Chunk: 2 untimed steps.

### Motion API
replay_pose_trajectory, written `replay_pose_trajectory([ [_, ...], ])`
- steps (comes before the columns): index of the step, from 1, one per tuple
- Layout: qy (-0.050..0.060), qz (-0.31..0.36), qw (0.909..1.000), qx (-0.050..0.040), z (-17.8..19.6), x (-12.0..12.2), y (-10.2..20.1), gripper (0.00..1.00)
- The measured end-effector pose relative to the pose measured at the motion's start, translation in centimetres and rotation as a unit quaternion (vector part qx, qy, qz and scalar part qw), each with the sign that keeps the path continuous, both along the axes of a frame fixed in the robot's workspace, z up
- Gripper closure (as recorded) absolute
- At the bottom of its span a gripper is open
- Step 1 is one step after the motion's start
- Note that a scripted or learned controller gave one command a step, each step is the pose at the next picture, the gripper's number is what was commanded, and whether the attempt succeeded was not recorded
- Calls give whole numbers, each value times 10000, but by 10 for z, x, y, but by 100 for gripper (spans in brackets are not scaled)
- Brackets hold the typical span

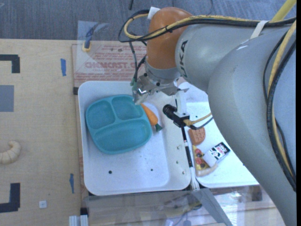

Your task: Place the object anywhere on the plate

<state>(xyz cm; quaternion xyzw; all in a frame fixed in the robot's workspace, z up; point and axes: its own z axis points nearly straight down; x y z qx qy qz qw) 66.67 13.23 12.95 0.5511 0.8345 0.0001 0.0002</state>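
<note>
Far left on the bench, beige curved piece (9, 152), off task. Next, in left bin (131, 173), teal divided plate (117, 126), nothing on it. Just off plate's right rim, orange object (150, 114), lying on bin floor, touching rim or nearly so. Above it, by plate's upper right corner, gripper (139, 95); spread or closed, cannot tell; no grasp visible. Likely pick step, placing not yet done. Next: calls for descent onto orange object, firm grip, lift, short shift left over plate. Further right, right bin (221, 171) with toy food bits (200, 147).
</note>
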Motion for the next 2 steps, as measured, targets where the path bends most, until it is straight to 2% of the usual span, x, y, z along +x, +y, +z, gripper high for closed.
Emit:
replay_pose_trajectory([
  [1,-23,1,10000,4,12,1,0,100],
  [2,-11,1616,9868,3,56,-59,-52,100],
])
